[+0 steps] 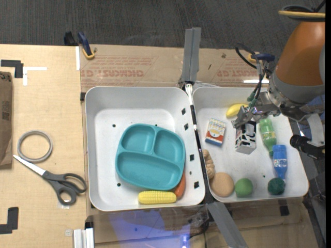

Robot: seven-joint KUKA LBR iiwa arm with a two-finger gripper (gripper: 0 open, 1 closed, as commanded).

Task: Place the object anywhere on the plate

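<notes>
Black-and-white carton point(246, 138) directly beneath the jaws point(245, 119), their opening impossible to tell.

Two white bins — teal plate point(150, 158) in the left, gripper point(247, 122) above the cow-patterned carton point(246, 137) in the right.

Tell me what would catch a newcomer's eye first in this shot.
Probably the teal divided plate in the middle of the left bin, with a yellow corn cob lying just beside its near edge. Next, the arm's big orange band at upper right, its pincer hanging over the right bin above a black-and-white carton.
</notes>
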